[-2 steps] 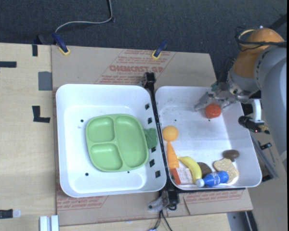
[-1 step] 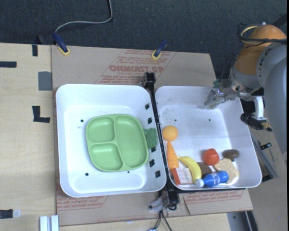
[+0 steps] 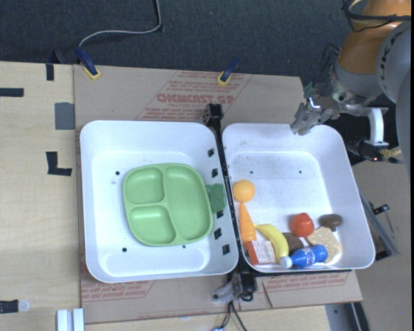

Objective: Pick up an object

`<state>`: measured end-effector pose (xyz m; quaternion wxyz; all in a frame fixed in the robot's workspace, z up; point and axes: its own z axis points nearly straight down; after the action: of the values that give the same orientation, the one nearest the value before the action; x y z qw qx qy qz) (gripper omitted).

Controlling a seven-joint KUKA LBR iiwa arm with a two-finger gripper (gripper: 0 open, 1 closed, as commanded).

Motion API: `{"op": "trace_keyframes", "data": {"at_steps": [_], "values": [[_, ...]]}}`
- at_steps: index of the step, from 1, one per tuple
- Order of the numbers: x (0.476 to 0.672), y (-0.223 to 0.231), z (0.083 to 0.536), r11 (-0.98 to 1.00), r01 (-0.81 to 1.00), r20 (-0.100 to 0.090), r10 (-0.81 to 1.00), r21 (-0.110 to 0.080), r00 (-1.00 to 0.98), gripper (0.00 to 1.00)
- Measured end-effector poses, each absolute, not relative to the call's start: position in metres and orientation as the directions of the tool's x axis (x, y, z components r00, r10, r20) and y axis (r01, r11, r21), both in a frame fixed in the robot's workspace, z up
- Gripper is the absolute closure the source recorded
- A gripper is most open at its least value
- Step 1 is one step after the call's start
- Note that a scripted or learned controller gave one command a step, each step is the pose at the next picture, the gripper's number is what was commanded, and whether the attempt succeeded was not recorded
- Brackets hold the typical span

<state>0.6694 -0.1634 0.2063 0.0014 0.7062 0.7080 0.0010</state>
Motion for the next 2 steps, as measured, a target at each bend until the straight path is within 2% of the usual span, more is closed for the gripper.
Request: {"op": "trace_keyframes", "data": {"at_steps": [1,2], "values": [[0.668,-0.164,0.205,0.002,1.000,0.000,1.000,0.000,-0.002,0.00],[0.639,-0.224,0.191,0.000,1.000,-0.002,1.000,-0.002,0.000,0.00]]}}
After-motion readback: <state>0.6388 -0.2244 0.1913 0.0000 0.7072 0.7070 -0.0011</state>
